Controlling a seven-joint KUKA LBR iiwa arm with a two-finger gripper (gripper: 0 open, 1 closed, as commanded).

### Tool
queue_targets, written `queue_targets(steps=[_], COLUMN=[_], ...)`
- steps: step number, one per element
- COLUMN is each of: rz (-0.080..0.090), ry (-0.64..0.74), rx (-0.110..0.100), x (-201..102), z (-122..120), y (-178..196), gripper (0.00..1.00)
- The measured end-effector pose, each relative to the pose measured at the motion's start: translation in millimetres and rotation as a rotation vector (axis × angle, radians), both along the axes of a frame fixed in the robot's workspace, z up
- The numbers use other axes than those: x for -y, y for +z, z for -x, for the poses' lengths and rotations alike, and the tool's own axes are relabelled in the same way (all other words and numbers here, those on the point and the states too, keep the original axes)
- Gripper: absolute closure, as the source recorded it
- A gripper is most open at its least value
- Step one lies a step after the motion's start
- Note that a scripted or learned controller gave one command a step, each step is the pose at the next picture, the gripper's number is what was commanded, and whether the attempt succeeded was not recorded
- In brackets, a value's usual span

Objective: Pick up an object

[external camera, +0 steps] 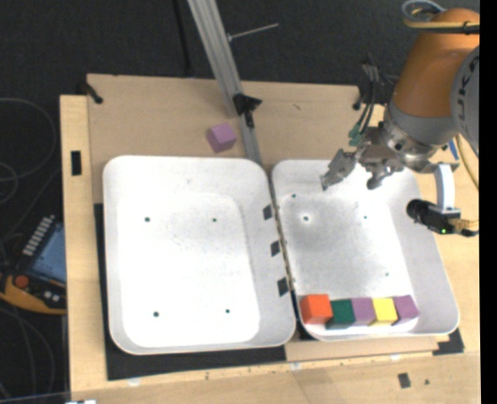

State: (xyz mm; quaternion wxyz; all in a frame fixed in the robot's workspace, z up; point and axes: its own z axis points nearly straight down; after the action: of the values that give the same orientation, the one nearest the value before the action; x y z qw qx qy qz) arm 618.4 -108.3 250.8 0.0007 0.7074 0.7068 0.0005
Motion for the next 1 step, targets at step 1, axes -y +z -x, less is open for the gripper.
queue_targets(steps=[1], rz=[0.002], ry=[-0.003], rx=[-0.001], x=[24.8], z=[67.4], y=[9.8], gripper=[0.00])
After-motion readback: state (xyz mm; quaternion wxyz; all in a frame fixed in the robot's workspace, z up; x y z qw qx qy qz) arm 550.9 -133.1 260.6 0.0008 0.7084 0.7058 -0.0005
